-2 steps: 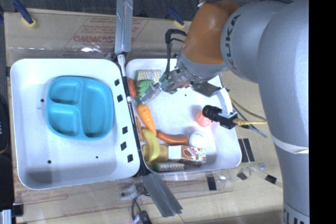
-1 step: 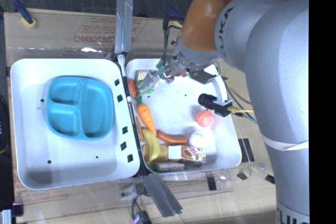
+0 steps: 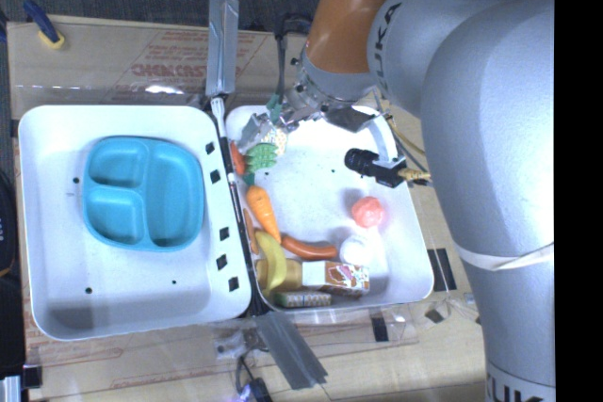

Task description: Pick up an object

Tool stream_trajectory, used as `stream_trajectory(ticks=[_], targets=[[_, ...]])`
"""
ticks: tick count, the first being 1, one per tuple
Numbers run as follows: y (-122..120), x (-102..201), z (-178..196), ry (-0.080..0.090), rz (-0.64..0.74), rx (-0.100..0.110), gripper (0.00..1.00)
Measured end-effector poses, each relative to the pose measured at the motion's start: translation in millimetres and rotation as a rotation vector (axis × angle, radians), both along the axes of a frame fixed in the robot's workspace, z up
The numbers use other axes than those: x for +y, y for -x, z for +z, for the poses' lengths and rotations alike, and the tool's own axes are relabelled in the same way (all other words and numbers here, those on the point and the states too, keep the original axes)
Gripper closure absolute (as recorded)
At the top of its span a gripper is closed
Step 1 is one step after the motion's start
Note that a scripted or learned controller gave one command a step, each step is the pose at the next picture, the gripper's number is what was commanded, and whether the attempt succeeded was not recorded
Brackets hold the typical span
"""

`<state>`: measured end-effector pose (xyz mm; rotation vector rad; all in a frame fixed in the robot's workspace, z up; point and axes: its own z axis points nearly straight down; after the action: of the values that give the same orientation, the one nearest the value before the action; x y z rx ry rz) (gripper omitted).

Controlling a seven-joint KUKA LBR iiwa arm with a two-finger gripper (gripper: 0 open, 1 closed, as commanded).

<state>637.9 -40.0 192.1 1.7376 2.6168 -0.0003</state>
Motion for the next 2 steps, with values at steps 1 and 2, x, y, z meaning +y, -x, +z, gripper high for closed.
stream_trajectory(ticks=[1, 2], targets=[[-9, 28, 0, 0.0, 0.114, -0.002, 0.0], [-19, 31, 1, 0.001, 0.152, -0.002, 0.0]])
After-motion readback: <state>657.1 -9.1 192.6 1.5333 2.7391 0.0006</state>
